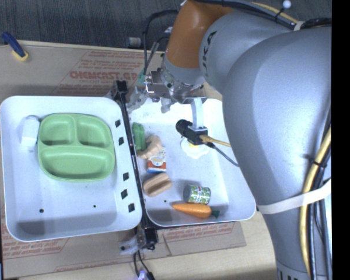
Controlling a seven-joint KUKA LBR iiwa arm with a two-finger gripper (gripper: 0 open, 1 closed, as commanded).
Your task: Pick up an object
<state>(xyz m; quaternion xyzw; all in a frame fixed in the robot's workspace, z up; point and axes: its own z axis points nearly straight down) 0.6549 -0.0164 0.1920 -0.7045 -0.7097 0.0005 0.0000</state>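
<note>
Nearest you in the right bin, the carrot lies flat along the near wall, with the can just beyond it. Both look like light, stiff plastic toys, probably slick. You would take the carrot across its thick middle, though the wall beside it leaves little room. Further in, a bun and a small carton sit close to the bins' shared wall, with a green vegetable and a fried egg beyond. The bun lies freest and looks the easiest hold. The hand hangs at the bin's far end; you cannot tell how far open it is. The left bin carries a green plate.
</note>
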